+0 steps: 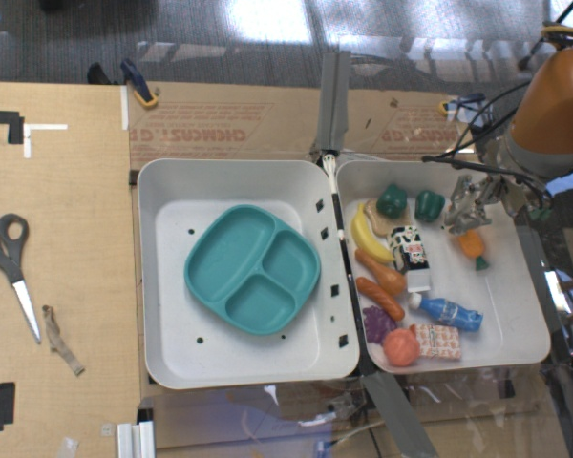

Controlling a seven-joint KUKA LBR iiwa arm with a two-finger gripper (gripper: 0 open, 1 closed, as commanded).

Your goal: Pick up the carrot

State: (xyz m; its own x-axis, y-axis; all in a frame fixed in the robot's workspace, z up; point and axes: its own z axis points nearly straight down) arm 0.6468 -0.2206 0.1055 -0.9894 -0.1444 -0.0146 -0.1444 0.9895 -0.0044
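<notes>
The arm (554,93) comes in from the right over the right bin (516,322), its gripper (465,208) hanging above the bin's upper right part; whether it is spread or closed cannot be told. The carrot (473,246) lies on the bin floor just below and slightly right of the gripper, close to it but not between its fingers, with its green tip pointing down-right. The left bin (162,284) holds a teal tray (253,268) with three compartments, lying tilted in the middle. The right bin holds the rest: a banana (368,237) along its left side, two orange-red sausages (382,289) below that, two green peppers (411,201) near the top, a black-and-white carton (411,252) beside the banana, a blue bottle (451,313) lower down, a printed packet (436,342), a peach (401,348) touching it, and purple grapes (376,324) at the lower left. Scissors (10,260) lie on the bench (57,351) well left of both bins.
</notes>
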